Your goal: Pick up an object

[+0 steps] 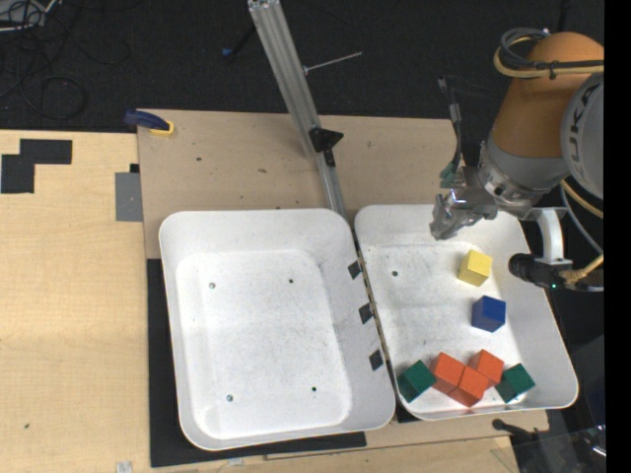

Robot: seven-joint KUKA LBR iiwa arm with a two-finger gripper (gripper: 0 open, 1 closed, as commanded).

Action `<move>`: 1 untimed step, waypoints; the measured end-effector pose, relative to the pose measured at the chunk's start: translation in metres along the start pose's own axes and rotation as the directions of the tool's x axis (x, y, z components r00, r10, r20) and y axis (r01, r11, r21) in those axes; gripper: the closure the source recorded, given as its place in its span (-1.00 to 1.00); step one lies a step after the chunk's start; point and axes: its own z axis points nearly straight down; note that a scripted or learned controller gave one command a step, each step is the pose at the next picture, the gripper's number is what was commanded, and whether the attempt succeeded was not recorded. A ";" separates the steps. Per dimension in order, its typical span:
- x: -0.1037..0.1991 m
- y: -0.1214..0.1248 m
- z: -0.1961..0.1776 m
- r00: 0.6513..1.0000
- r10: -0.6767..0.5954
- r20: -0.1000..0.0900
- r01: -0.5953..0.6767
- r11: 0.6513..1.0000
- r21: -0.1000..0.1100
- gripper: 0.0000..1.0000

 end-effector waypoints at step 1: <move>0.050 0.010 -0.008 1.000 0.000 0.001 0.000 1.000 0.000 1.00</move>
